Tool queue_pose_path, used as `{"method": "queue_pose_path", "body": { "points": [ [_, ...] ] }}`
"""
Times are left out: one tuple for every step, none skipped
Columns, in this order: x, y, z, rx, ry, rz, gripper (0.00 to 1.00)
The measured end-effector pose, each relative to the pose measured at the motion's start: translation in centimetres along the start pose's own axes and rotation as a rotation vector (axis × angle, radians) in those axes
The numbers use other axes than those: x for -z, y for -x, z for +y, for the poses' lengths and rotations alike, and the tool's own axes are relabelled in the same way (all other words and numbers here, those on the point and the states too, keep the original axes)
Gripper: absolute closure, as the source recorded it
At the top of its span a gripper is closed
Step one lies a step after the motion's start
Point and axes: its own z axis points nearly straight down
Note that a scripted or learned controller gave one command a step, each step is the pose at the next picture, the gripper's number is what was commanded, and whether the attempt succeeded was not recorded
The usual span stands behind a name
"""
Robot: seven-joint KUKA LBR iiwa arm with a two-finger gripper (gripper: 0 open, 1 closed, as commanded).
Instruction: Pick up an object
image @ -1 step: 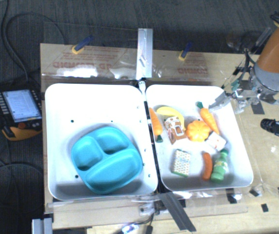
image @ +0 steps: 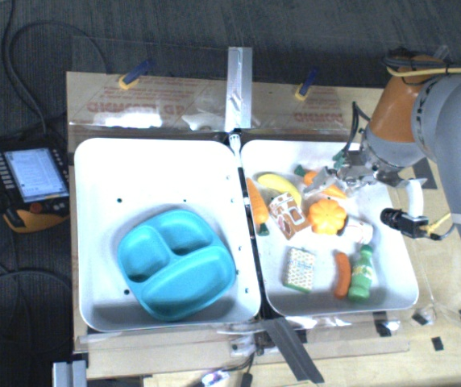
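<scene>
The gripper [image: 345, 170] is seen low at the right bin's [image: 404, 285] upper edge; its state cannot be told. 1 orange pumpkin [image: 328, 215] lies just beside it, crowded by a banana [image: 276, 185] and toy house [image: 288, 214]. A slip or double contact may be caused by that crowding.

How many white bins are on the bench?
2: the left bin holds a blue plate; the right bin holds the toys.
</scene>
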Motion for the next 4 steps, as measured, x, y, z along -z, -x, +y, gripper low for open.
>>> {"method": "queue_pose_path", "body": {
  "points": [
    [0.5,2.5,-3.1,0.088,0.001,-0.001,0.00],
    [-2.2,-0.9,3.9,0.157,-0.007,-0.002,0.00],
    [5.1,-4.9,-4.8,0.358,0.002,0.000,0.00],
    [1.0,-4.8,-3.9,0.487,0.035,-0.014,0.00]
  ]
}}
